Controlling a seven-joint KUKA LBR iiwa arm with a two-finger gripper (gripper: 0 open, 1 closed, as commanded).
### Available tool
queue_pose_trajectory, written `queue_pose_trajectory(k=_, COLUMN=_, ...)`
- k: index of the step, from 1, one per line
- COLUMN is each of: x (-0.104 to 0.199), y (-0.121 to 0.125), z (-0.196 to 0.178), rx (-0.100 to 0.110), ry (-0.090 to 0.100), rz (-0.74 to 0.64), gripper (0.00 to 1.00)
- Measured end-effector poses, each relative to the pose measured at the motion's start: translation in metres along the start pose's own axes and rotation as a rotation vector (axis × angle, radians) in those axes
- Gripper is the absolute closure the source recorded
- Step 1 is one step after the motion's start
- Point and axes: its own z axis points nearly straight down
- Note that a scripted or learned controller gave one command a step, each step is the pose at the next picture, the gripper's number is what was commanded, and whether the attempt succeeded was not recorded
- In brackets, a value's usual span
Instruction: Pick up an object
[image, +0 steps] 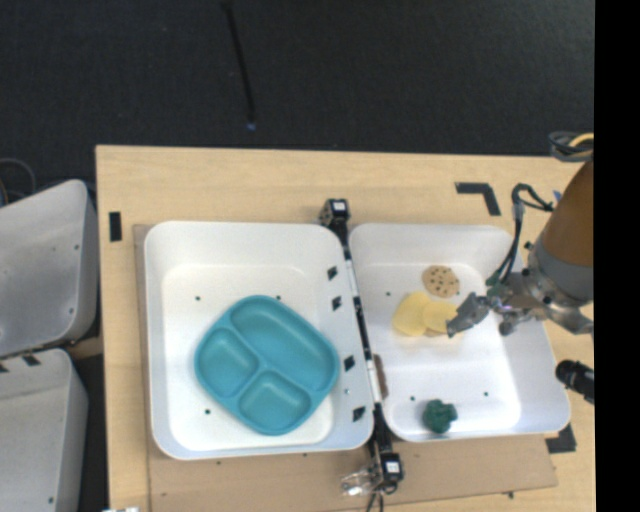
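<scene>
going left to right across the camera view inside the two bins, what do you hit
teal divided plate in the left bin → yellow piece in the right bin → gripper at that piece's right edge. The cookie and green object sit at overlapping spots left to right, so they are left out.

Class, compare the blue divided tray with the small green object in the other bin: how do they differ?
The blue tray is large, flat and split into compartments; the green object is small and lumpy. The tray lies in the left bin, near its middle, while the green object sits in the right bin, near its front edge. Both rest on white bin floors, away from the pincer.
</scene>
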Motion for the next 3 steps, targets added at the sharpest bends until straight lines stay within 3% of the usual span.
queue_pose_trajectory(k=1, x=0.0, y=0.003, z=-0.006, rx=-0.012, ry=-0.002, rz=-0.003, gripper=0.0)
queue_pose_trajectory(k=3, x=0.003, y=0.003, z=0.109, rx=-0.009, ry=-0.003, rz=0.001, gripper=0.0)
